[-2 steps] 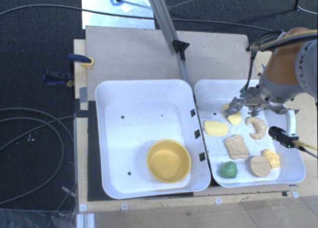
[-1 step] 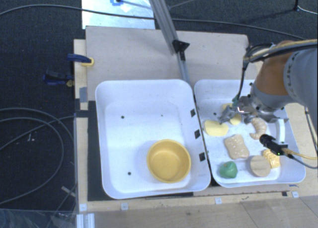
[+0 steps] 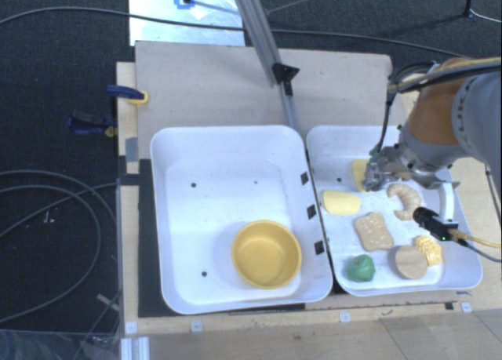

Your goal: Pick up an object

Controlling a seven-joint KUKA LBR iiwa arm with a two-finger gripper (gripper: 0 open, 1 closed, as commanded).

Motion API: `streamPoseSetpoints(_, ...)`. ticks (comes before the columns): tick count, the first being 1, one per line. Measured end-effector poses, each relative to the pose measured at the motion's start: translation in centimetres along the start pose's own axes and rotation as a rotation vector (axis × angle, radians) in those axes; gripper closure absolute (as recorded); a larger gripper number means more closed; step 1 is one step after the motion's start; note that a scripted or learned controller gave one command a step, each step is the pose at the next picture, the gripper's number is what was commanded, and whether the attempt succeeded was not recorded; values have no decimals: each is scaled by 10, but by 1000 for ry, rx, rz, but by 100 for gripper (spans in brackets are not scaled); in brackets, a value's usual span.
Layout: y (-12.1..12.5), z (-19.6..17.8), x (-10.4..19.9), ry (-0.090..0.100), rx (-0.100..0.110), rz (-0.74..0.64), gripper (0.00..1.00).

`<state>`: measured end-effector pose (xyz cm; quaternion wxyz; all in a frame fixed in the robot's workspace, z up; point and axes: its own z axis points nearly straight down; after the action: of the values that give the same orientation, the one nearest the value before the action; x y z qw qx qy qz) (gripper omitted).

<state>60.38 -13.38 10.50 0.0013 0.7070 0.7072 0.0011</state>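
My gripper (image 3: 379,176) hangs low in the right bin (image 3: 471,276), near its back middle. It is right beside a small yellow piece (image 3: 358,172), on that piece's right edge. A tan curved pastry (image 3: 405,198) lies just right of the gripper. In front of it lie a pale yellow wedge (image 3: 341,202), a square cracker (image 3: 373,231), a green lump (image 3: 361,267), a round tan biscuit (image 3: 409,263) and a yellow corn piece (image 3: 429,249). I see nothing between the fingers.
The left bin (image 3: 180,154) holds a yellow bowl (image 3: 267,253) near its front right. A slanted metal pole (image 3: 263,33) crosses the bench behind the bins. The arm's grey and orange wrist (image 3: 447,115) rises above the right bin's back right.
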Motion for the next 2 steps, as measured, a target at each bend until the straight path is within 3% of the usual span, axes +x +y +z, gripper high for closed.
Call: streamPoseSetpoints(2,6,-89,3,-1,-1,-5,100)
